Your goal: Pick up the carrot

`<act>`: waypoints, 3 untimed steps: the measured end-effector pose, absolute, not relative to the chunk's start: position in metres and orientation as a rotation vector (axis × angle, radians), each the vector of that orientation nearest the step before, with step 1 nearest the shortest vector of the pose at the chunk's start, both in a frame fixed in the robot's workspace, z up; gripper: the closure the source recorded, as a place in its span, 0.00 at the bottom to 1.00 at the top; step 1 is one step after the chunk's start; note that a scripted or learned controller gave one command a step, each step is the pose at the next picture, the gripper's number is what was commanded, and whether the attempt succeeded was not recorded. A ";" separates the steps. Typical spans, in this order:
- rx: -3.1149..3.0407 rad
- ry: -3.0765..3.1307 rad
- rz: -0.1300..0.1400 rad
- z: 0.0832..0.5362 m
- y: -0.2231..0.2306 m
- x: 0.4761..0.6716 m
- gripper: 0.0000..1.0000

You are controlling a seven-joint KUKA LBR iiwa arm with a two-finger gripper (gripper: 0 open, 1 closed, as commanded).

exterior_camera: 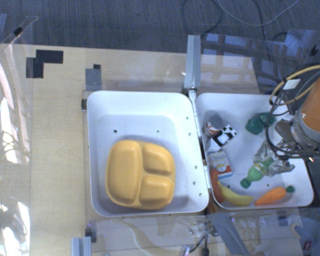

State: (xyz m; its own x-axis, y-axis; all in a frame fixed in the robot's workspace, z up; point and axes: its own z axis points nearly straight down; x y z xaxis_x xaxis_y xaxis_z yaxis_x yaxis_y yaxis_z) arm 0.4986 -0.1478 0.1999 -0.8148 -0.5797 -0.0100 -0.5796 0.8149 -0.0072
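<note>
The orange carrot with a green top lies along the near edge of the right bin, at its near right corner. My gripper hangs over the right side of that bin, a little beyond the carrot and apart from it. It sits just above a green bottle that lies tilted on the bin floor. The arm's orange band shows at the view's right edge.
A yellow banana lies left of the carrot, with a small carton beyond it. A black-and-white toy and a dark green object rest farther back. The left bin holds a yellow divided plate.
</note>
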 end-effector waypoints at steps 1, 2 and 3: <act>-1.693 2.627 -0.022 0.091 -0.190 0.516 1.00; -2.298 2.105 -0.051 0.141 -0.204 0.498 1.00; -2.690 1.588 -0.052 0.111 -0.167 0.499 1.00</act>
